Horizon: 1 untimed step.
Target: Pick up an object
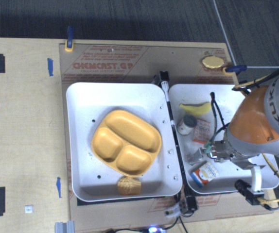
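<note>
Two white bins sit side by side on a tabletop [23, 144] made of light wood. A brown sheet of cardboard [130, 62] lies under the bins.

The left bin [78, 130] holds a big yellow tray [126, 141]. The tray has three dips in it, one long one at the top and two smaller ones below. It sits tilted in the middle of the bin. Just below the tray, near the front wall of the bin, lies a small tan woven thing [129, 184]. It touches or almost touches the tray's lower edge.

The right bin [227, 92] holds small things. A yellow banana [198, 108] lies near the back. Just below it, to the left, stands a small bottle with a dark cap [186, 124]. Beside the bottle lies a flat packet with red print [203, 128]. Near the front of the bin lies a small white packet with orange and blue on it [202, 173].

The arm [256, 125] comes in from the right, with its orange band over the right bin. The gripper [208, 152] is low in this bin, between the flat packet and the white packet. I cannot tell how the gripper is set or whether it has hold of anything.

A round gold disc [213, 62] rests on the cardboard behind the right bin.
</note>
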Motion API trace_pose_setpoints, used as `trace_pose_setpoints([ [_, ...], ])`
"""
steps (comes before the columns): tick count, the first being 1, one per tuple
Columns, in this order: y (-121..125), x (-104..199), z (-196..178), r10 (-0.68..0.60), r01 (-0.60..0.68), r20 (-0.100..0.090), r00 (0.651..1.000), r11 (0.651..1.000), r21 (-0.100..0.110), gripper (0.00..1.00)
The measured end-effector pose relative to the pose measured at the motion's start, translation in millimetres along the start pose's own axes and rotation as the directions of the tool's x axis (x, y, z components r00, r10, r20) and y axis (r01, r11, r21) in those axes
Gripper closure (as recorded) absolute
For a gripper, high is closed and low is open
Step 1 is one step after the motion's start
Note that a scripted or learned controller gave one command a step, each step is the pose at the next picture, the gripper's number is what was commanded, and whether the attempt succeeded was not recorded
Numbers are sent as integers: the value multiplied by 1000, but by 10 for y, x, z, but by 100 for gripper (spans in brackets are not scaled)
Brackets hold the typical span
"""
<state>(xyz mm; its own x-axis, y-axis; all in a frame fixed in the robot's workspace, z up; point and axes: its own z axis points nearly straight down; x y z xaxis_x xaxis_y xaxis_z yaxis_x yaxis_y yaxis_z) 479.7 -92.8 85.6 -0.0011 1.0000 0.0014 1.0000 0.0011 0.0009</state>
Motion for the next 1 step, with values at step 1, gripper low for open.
trace_pose_setpoints([
  [1, 1, -2, 0, 0, 0, 0, 1000, 1000, 0, 0],
])
